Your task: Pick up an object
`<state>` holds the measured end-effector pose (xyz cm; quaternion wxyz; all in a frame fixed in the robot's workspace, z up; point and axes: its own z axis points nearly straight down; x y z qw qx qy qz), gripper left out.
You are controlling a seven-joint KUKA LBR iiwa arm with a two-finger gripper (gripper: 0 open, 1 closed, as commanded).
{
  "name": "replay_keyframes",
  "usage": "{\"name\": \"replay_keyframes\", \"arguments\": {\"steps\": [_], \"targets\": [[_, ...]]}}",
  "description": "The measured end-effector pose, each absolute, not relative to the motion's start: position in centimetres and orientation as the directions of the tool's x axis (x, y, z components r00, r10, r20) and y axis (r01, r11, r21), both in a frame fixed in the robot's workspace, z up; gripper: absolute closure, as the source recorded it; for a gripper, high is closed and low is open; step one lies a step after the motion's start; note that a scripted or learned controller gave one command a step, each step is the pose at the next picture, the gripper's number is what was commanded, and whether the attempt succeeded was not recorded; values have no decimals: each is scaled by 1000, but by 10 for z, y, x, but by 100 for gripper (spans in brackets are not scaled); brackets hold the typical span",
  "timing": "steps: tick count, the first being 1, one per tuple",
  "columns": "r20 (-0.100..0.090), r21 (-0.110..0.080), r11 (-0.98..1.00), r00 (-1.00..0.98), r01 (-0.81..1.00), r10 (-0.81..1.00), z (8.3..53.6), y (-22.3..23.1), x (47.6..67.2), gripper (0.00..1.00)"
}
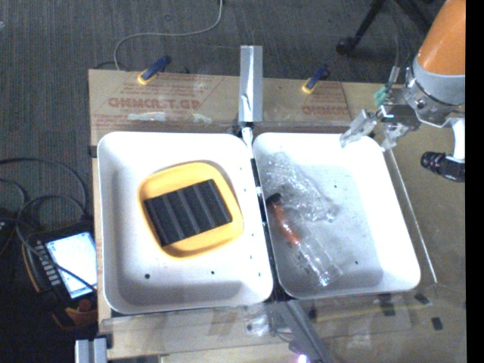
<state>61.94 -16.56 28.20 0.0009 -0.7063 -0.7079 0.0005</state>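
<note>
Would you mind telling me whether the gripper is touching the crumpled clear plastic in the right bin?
Apart. The camera view shows the gripper at the bin's far rim, bare white floor separating it from the crumpled clear plastic.

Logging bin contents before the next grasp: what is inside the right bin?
The right bin holds a clear, crinkled plastic bottle lying diagonally, and an orange pen-like item with a dark tip near the left wall. Anything under the plastic is hidden.

arm | orange band above grey metallic wrist; gripper | pale silvery fingers; small green part at wrist's 9 o'clock
</note>
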Motion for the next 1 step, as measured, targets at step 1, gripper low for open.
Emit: {"name": "replay_keyframes", "arguments": {"steps": [1], "targets": [[0,-3,-33,33,999,999,208,-123,558,0]]}}
